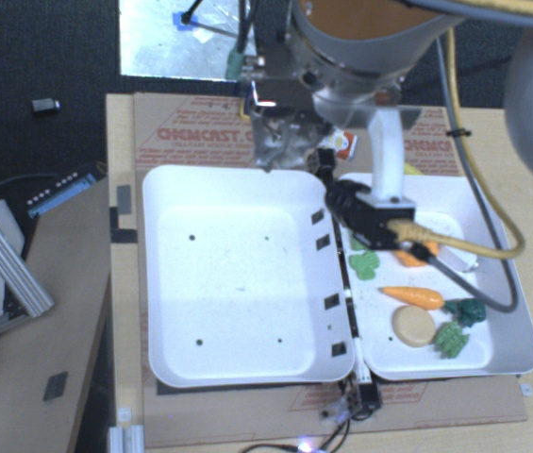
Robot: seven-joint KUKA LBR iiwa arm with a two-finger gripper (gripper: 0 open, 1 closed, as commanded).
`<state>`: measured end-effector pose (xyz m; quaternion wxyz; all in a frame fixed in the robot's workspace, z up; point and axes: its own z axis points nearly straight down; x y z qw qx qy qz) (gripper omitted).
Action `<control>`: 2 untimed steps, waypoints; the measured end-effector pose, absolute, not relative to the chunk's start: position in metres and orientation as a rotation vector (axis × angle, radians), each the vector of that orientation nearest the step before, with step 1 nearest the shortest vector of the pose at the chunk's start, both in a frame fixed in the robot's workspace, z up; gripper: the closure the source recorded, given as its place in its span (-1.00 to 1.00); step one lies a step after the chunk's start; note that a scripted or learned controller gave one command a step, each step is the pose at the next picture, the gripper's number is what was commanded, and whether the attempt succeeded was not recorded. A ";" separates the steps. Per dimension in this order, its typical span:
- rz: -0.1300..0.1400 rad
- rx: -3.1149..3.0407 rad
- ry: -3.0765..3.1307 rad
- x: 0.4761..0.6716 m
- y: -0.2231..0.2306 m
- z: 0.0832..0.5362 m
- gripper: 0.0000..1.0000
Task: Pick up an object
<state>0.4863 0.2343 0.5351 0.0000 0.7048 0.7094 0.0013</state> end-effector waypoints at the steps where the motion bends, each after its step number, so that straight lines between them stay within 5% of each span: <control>1: 0.002 2.214 2.229 0.486 0.234 0.529 1.00; 2: 0.003 2.214 2.229 0.486 0.234 0.525 1.00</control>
